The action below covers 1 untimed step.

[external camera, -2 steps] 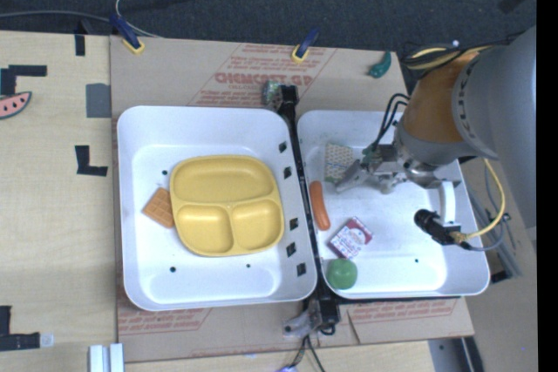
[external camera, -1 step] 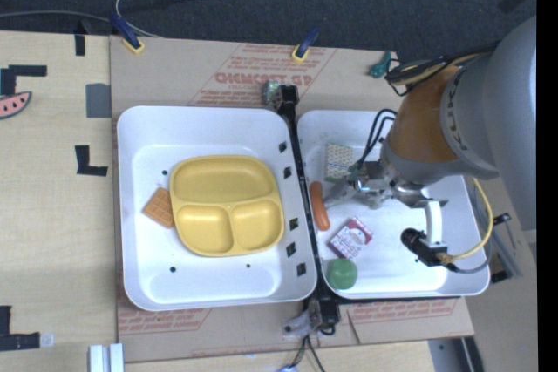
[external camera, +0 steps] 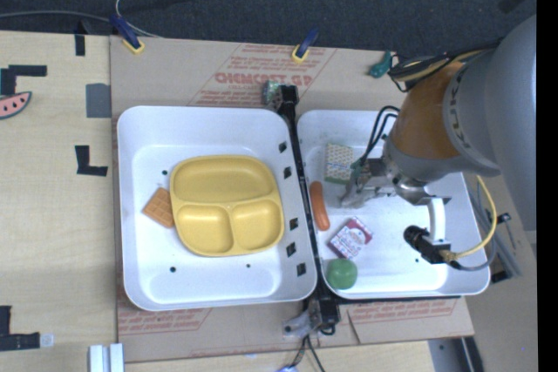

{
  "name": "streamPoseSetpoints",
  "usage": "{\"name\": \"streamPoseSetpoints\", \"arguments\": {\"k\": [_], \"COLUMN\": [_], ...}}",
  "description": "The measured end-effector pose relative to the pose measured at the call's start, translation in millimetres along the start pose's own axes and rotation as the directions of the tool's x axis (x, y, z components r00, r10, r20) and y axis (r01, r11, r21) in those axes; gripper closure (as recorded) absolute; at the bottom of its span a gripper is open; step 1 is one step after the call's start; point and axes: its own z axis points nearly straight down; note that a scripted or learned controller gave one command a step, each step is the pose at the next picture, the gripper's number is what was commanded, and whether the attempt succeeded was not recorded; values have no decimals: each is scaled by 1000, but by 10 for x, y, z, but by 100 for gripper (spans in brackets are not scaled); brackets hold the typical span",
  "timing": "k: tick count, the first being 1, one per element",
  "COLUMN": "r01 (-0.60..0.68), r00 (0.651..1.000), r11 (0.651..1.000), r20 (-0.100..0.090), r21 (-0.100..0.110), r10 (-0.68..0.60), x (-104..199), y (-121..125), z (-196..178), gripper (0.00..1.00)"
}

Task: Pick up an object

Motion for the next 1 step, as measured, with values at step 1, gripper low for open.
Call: {"name": "streamPoseSetpoints", "arguments": {"k": [1], "r01": [0], "r00": [1000], "r11": [1000], "r20": [0], "r21": [1], "r10": [0], "x": [1], "y": [-2], "z": [2], "gripper": [0]}}
